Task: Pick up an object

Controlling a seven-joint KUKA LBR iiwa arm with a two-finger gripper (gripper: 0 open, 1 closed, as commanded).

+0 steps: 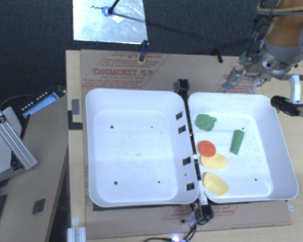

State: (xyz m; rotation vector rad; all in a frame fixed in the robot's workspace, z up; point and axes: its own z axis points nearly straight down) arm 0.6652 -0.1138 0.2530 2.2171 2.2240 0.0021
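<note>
Nearest in the right bin (pixel 280 150) lie two yellow pieces (pixel 215 183) by the divider, one just behind the other, then an orange disc (pixel 207 147) touching the rear one, a green cylinder (pixel 237 141) further right, and a green lump (pixel 205 122) behind. Beyond the bin's far rim, above the table (pixel 116 69), hangs the gripper (pixel 241 79) — its fingers slightly apart, holding nothing.

White bins (pixel 136 97); green cylinder (pixel 237 141).
</note>
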